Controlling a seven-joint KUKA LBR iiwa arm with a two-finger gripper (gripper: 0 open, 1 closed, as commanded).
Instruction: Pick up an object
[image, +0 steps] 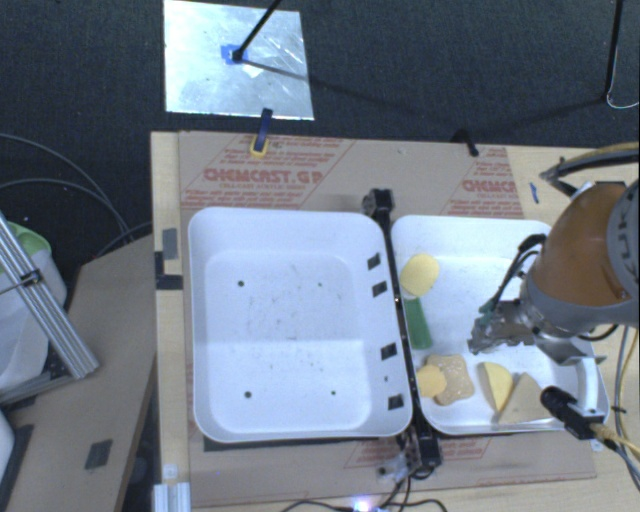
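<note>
Arm over the right bin, objects lying below it.

Nearest, at the right bin's (470, 235) six o'clock, lie a yellow wedge (495, 384) and a tan lump (445, 379); the gripper (487, 333) hovers just above, whether its jaws are spread I cannot tell; a green stick (416, 322) and yellow disc (420, 272) sit at nine o'clock.

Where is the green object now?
The green object lies in the right bin, against its left wall, just below the round yellow piece.

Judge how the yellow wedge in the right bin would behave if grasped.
The yellow wedge looks like a stiff toy cheese piece, probably light. Its slanted faces could let it slip out of a pinch. It lies flat beside a tan wedge, so it seems unlikely to roll.
</note>
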